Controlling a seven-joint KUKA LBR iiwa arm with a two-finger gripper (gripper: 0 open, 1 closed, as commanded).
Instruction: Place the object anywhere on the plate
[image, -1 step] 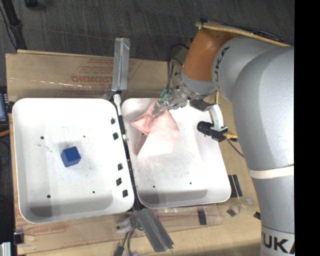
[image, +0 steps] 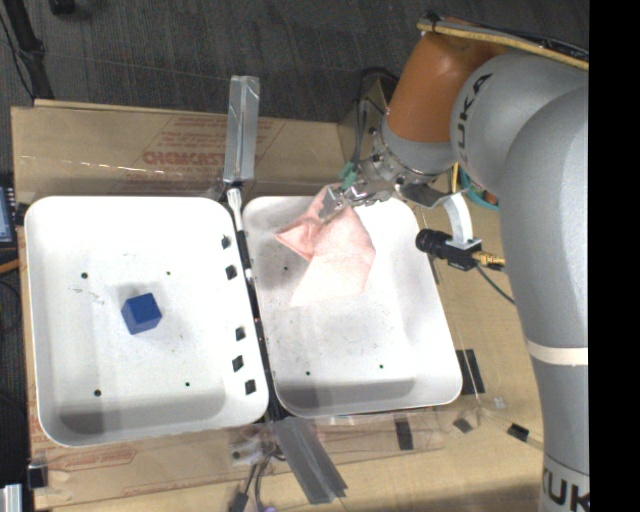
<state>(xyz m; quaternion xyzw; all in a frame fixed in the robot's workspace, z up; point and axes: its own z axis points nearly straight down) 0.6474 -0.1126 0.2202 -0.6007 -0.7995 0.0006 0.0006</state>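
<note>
We see the pink cloth (image: 330, 250) hanging over the right bin (image: 420, 340), top corner pinched in the gripper (image: 345, 198), fingers closed on it. A blue cube (image: 141, 312) sits in the left bin (image: 60, 390), well apart.

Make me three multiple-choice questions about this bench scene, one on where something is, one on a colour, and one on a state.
1. Where is the cube?
A. left bin
B. right bin
C. on the cardboard

2. What colour is the cube?
A. red
B. blue
C. green

3. How is the pink cloth in the right bin?
A. folded flat on the floor
B. lifted at one corner by the gripper
C. draped over the divider

Key: 1 A, it sits on the left bin floor. 2 B, plainly blue. 3 B, its top corner is pinched at the gripper while the rest hangs down.
</note>
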